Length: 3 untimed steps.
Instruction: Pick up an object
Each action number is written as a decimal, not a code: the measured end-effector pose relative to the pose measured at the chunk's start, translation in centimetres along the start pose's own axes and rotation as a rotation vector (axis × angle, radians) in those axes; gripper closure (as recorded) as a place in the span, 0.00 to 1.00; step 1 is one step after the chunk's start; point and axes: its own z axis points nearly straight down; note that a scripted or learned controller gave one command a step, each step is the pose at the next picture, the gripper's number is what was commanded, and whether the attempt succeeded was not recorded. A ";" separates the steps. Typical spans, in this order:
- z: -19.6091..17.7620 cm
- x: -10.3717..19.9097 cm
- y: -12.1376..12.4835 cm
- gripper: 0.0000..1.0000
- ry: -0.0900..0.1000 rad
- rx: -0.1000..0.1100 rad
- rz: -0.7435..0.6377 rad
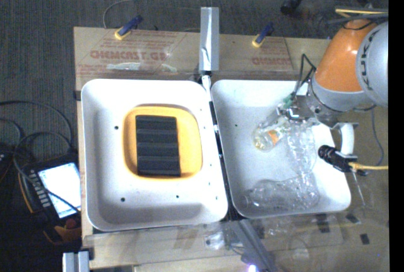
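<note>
My gripper hangs low over the upper middle of the right bin. It reaches down from the grey wrist with the orange band at the right. Just below and left of its tip lies a small clear object with an orange spot inside, close to or touching the tip. A long piece of crumpled clear plastic runs from under the gripper toward the bin's near right corner. In the left bin lies a yellow tray-like object with a black ridged insert.
A metal post stands behind the seam between the two bins. Cardboard with two blue-and-yellow clamps lies behind them. Cables and a lit device sit on the floor at the left.
</note>
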 end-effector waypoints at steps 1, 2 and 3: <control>2.5 3.4 -3.6 0.00 0.001 0.001 0.103; 6.2 1.8 2.5 0.00 0.005 0.002 0.048; 5.3 1.9 2.5 1.00 0.007 0.002 0.047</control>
